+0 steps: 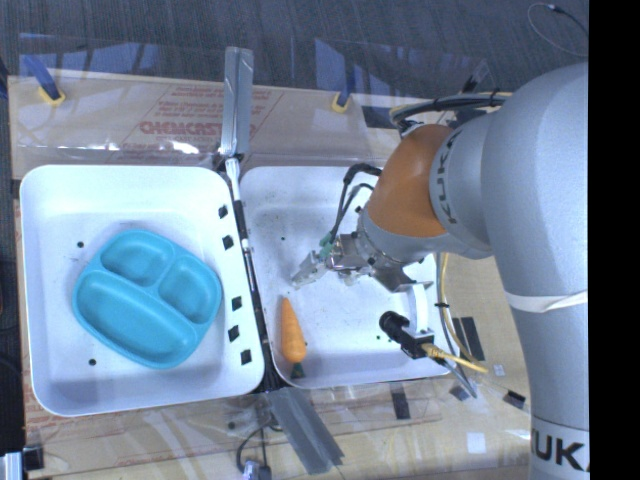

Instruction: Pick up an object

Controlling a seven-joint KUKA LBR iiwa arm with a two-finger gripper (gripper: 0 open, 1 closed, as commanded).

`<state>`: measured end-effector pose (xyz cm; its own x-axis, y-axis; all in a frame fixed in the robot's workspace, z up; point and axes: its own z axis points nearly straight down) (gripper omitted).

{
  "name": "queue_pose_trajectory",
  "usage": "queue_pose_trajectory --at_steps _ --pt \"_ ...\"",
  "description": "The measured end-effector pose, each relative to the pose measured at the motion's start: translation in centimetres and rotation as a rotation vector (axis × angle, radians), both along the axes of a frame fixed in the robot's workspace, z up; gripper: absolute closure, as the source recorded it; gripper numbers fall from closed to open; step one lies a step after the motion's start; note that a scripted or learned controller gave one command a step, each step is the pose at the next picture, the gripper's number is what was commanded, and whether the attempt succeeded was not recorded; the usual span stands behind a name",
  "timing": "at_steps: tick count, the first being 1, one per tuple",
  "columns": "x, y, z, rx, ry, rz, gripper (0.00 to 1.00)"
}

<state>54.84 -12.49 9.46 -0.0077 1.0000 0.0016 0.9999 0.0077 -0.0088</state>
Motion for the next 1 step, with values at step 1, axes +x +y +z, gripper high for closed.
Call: queue_pose_trajectory --at_steps 1 --pt "-4.67 2.92 -0.51 -0.001 -0.003 -0.003 0.0"
